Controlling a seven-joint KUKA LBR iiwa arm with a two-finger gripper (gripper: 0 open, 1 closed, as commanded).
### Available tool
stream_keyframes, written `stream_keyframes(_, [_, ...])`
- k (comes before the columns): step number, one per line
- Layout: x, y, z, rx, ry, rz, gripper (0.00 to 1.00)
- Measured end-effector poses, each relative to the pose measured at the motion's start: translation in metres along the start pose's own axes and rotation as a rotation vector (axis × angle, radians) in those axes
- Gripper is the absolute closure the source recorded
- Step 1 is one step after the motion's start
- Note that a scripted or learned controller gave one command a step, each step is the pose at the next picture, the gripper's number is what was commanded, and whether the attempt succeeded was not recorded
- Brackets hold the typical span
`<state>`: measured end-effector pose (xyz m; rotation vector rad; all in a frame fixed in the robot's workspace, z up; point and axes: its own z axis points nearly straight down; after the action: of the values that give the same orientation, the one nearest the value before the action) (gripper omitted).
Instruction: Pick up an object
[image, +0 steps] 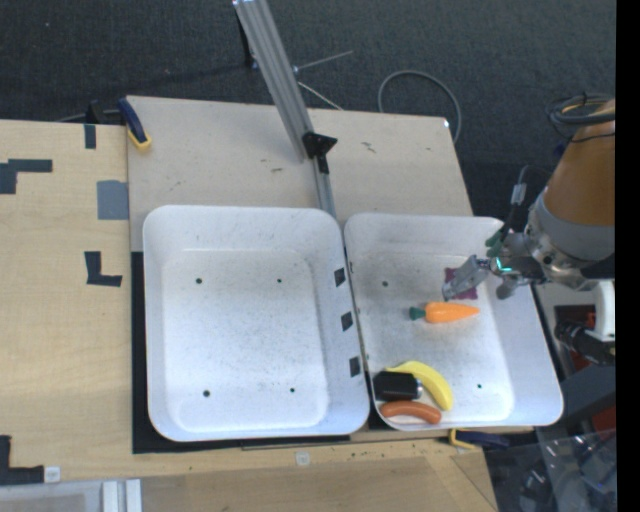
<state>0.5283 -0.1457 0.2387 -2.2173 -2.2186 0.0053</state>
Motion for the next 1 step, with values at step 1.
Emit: stream_keyframes(1, [0.0001, 0.0008, -0.0025, -0.004, -0.001, -0.001, 0.00])
